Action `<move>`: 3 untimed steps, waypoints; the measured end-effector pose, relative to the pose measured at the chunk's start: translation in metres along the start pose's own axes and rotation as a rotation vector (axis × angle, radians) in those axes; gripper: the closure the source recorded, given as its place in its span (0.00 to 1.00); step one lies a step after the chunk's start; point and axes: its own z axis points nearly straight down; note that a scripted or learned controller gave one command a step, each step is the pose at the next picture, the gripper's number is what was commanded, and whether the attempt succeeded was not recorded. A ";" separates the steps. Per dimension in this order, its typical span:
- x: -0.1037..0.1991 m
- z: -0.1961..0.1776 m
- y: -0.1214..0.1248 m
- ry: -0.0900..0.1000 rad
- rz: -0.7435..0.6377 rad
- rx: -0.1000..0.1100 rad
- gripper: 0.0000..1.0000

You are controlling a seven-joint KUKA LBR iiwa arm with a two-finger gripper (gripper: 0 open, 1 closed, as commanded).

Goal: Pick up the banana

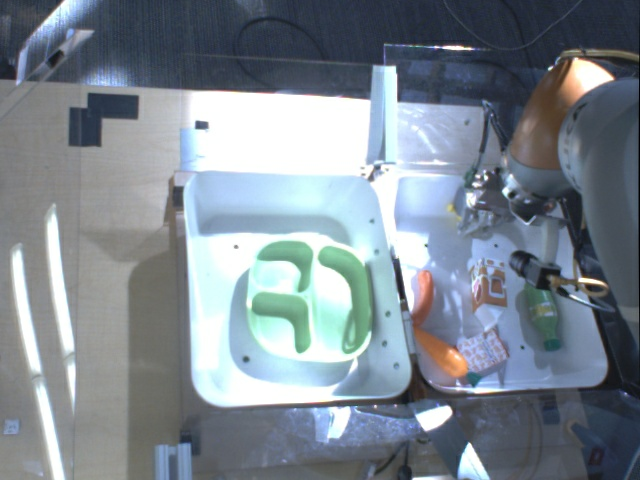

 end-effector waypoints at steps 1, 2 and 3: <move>0.000 0.000 0.000 0.000 0.000 0.000 0.00; -0.034 -0.017 -0.043 -0.002 -0.244 -0.019 0.00; -0.024 0.010 -0.074 -0.002 -0.189 -0.023 0.00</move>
